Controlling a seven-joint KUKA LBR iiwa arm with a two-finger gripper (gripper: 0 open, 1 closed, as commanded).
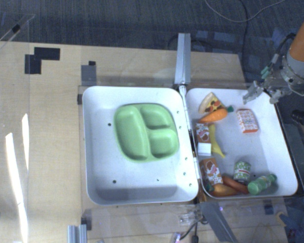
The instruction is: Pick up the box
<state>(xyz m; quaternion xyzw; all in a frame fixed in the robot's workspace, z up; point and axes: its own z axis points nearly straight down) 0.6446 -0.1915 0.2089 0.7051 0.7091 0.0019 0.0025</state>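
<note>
The box (247, 121) is a small orange and white carton lying flat in the upper right of the right bin (286, 156). My gripper (262, 94) hangs over the bin's far right corner, just above and to the right of the box and apart from it. Its two fingers (252, 92) are spread open with nothing between them. The grey arm with its orange band reaches in from the right edge.
The right bin also holds a pizza slice (211, 103), a carrot (214, 116), a banana (216, 143), two small packets, a can (241, 170) and a green bottle (261, 184). A green divided plate (145, 131) lies in the left bin (99, 151).
</note>
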